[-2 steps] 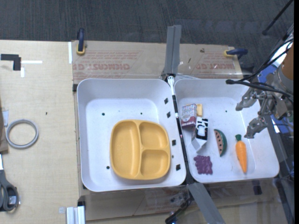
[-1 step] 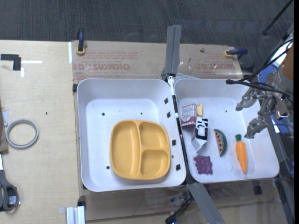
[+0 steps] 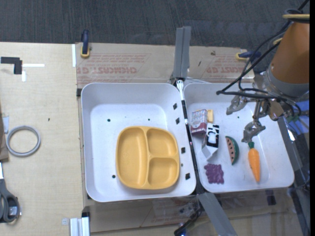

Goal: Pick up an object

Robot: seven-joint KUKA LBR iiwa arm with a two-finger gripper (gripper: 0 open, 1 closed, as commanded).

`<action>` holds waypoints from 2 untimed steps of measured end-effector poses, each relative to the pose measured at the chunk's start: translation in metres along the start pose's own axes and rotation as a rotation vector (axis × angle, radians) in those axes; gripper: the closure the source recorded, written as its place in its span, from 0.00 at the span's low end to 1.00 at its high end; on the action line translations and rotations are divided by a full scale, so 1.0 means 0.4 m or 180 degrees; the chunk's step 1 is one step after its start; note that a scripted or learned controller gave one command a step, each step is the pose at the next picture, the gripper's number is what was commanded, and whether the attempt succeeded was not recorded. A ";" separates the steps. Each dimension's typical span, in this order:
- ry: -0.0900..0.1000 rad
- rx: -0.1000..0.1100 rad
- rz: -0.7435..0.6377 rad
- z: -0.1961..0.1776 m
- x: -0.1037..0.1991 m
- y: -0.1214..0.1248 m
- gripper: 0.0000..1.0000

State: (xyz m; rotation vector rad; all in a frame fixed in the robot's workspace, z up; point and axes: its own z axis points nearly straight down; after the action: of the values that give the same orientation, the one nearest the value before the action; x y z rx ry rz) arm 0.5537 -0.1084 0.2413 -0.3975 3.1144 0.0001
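Orange carrot (image 3: 254,164) lies near the right bin's (image 3: 283,181) edge, below empty, parted jaws.

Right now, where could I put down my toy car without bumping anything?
The left bin has bare floor behind the yellow plate, along its back wall. The right bin is crowded in front: carton, watermelon slice, grapes, carrot, with the tool above. Its back left corner is bare.

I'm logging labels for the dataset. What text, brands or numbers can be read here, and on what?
Cardboard sheet behind the bins: red printed lettering, upside down, too blurred to read.
Small red carton: print too small to read.
Black-and-white package: markings unreadable.
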 end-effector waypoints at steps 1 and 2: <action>-0.0002 0.0000 0.0208 0.333 -0.044 0.003 0.00; -0.0005 0.0005 0.1739 0.373 -0.128 -0.055 0.00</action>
State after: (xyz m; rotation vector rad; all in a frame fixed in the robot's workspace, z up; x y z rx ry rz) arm 0.6090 -0.1168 0.0923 0.4574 3.1045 -0.0011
